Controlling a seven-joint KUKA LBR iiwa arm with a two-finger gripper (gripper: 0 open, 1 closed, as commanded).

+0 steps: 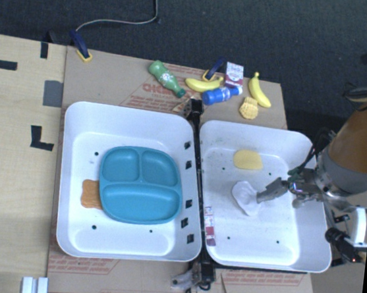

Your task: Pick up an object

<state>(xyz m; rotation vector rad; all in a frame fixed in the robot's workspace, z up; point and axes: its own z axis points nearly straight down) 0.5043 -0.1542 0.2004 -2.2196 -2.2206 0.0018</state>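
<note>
Left bin [75,162]: I see a blue divided plate [141,185] sitting roughly mid-bin, w/ an orange flat piece [90,194] poking out from under its left edge. Behind the bins, on the cardboard, there's a loose cluster: green bottle [166,78], banana [202,84], blue bottle [217,95], small red-and-white carton [234,72], a second banana [259,91] and a yellow waffle-like bit [248,107].

Right bin [290,252]: yellow oval object [247,160] lies toward the far side, nothing touching it. Just nearer the camera a whitish crumpled object [244,196] lies near the bin's middle. Gripper [262,196] reaches in from the right, tip right at that whitish object's right edge, seemingly touching. Can't tell jaw state, too dark and blurred, and can't tell if it has any grip on the obj.
</note>
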